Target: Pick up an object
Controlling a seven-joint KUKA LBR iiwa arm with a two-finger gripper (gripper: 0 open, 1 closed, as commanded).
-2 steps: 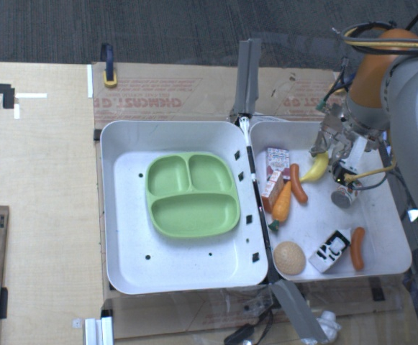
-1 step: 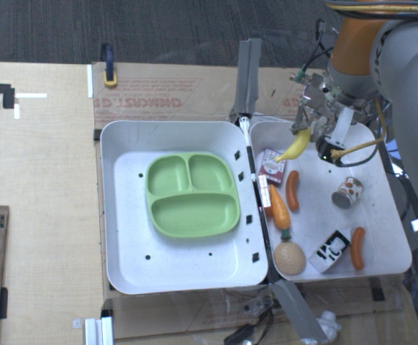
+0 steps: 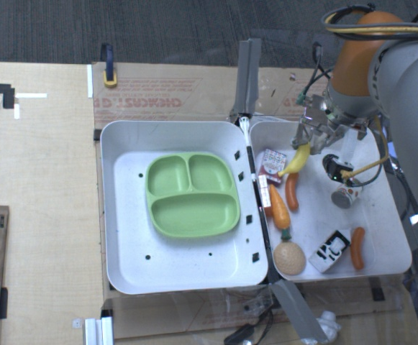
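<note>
Hovering gripper (image 3: 315, 141) just above banana (image 3: 296, 161), upper part of right bin (image 3: 381, 264); pincer state: cannot tell. Likely light, stiff, smooth toy; gripping across curved midsection, avoiding tapered ends.

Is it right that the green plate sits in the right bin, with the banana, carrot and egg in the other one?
Not quite. The camera view shows the green plate in the left bin. The banana, carrot and egg lie in the right bin.

Matt green plastic plate (image 3: 192, 195) in a smooth white bin (image 3: 122, 214), wooden bench (image 3: 36, 164).
</note>
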